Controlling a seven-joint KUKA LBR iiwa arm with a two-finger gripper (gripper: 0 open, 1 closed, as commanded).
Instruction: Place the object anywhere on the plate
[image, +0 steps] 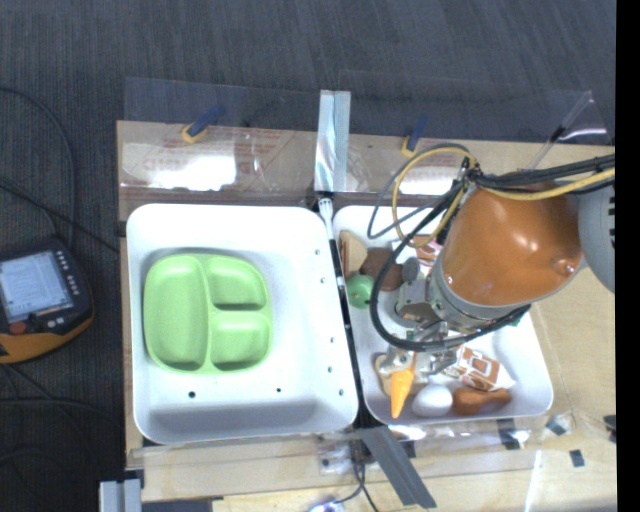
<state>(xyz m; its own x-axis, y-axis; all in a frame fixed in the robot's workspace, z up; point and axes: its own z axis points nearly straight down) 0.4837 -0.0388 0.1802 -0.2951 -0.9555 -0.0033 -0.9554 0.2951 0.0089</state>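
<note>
A green divided plate (207, 311) waits unloaded in the left bin (300, 225), its compartments open to receive an object. At three o'clock from it, the right bin (535, 370) holds the candidates: a green ball (359, 290), an orange carrot (400, 388), a white egg (433, 400). The arm's gripper (425, 318) hangs low over that clutter, apparently to pick; its grasp cannot be told.
</note>
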